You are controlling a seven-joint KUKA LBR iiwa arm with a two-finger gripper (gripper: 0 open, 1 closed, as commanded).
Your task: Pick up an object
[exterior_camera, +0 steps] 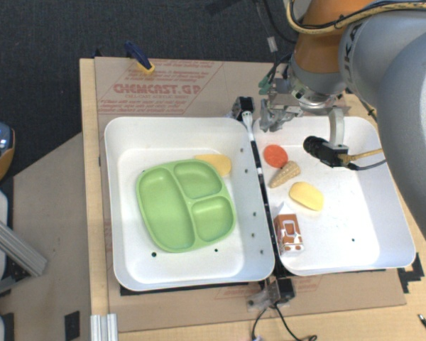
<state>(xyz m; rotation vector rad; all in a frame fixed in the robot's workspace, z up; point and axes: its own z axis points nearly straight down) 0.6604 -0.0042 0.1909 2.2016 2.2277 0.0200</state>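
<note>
A robot lab: arm (383,48) over white bins (114,190).

The jaws are hanging over the far left corner of the right bin (362,219), near a red ball (275,155); a cone (285,174), a yellow lump (307,196) (lemon-like) and a brown packet (290,233) are lying toward its left edge.

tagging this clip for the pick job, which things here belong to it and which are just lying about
Belong to the job: pincer; in the right bin, red round piece, cone, yellow lump, brown packet; in the left bin, green divided plate, pale yellow piece.
Just lying about: blue clip, on the cardboard sheet behind the bins.
</note>
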